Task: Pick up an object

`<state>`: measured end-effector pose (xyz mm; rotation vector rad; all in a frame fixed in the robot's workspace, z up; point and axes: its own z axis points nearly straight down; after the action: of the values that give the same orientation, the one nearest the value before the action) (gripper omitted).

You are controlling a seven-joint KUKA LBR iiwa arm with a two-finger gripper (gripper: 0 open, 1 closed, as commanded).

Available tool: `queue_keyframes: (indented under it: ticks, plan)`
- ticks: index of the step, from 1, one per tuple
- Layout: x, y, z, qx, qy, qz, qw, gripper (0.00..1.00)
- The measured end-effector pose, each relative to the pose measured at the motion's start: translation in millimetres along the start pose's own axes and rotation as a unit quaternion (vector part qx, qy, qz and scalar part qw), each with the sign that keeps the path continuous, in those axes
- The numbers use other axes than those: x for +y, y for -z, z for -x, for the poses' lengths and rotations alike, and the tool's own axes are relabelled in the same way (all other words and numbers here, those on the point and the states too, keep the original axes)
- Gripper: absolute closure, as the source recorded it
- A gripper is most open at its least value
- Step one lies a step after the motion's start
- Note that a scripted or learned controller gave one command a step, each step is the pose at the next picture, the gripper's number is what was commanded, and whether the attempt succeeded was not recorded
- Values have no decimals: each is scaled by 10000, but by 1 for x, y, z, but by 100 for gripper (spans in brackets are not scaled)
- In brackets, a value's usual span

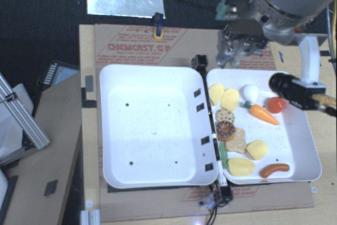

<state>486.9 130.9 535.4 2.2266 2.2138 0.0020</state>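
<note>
My gripper hangs over the bench just past the far rim of the right-hand bin (bin sides as the cam sees them), near that bin's far-left corner. My grey wrist w/ the orange band sits above it at top right. Can't tell from this angle whether the gripper is apart or together: it's blurred and seen from behind. All the pick candidates lie in that right-hand bin, apart from the gripper. Along the far side: a pale yellow piece touching a second yellow piece, then a white egg just beside them, and a red tomato further right. An orange carrot lies at a slant between egg and tomato, green end toward the egg. By the wall next to the left-hand bin: a choc-chip cookie, a donut touching it on the near side and overlapping a tan cracker, plus a green pod along the wall. Toward the near rim: a lemon, a yellow lump and a reddish sausage. The 2 bins sit side by side, touching, on a cardboard sheet w/ red print.
</note>
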Motion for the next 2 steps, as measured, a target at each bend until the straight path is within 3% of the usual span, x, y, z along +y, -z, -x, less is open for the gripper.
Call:
queue_keyframes:
  ticks: [1,2]
  plan:
    - [44,-1,2,0,24,7,10000,100]
    - [12,0,66,1,5,1,10000,100]
